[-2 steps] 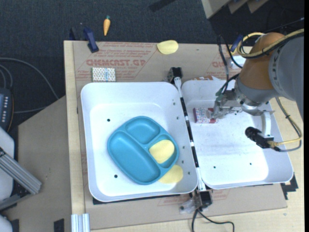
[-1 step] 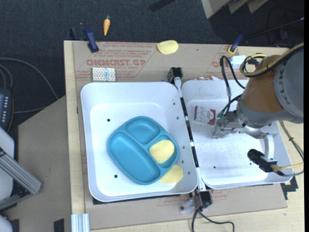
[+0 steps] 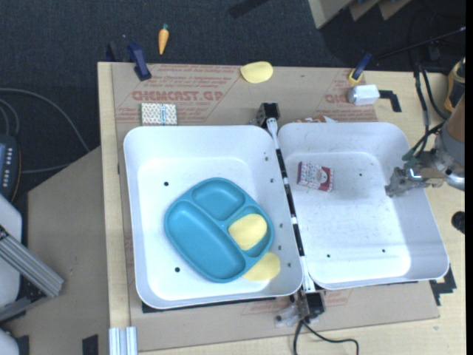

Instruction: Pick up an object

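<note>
Packet (image 3: 315, 176) left of tool (image 3: 395, 186).

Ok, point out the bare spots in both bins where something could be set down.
Right bin: bare floor in front of the red-and-white packet, out to the near wall. Left bin: only a strip behind the blue divided plate. Crowded: the plate's right end, with two yellow pieces.

A grey metal gripper (image 3: 403, 180) is seen at the arm's end. Dark cables are strung along the grey wrist.
</note>
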`<state>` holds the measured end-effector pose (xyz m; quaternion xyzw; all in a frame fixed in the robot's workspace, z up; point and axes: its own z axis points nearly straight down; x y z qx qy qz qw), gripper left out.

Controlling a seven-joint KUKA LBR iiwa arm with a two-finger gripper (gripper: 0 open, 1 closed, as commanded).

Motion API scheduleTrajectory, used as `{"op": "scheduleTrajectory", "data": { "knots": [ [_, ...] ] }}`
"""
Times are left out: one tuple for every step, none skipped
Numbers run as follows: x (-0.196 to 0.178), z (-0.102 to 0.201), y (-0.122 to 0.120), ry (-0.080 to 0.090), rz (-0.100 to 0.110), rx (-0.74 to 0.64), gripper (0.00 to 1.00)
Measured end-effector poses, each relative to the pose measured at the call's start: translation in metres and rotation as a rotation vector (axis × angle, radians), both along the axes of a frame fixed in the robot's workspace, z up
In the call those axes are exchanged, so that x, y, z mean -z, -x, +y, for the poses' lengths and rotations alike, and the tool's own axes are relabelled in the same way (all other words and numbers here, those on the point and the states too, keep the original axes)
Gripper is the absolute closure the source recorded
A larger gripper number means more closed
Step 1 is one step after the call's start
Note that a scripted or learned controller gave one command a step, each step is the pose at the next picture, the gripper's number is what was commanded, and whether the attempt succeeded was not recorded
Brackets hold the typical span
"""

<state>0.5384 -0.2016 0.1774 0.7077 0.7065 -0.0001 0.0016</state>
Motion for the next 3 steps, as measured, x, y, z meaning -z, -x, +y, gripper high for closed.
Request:
{"op": "scheduleTrajectory", "data": {
  "knots": [
    [0.001,0.001,0.0,-0.002,0.001,-0.001,0.0],
    [-0.074,0.073,-0.037,-0.003,-0.002,-0.005,0.0],
    [0.056,0.11,-0.073,-0.003,0.005,-0.002,0.0]
  ]
}}
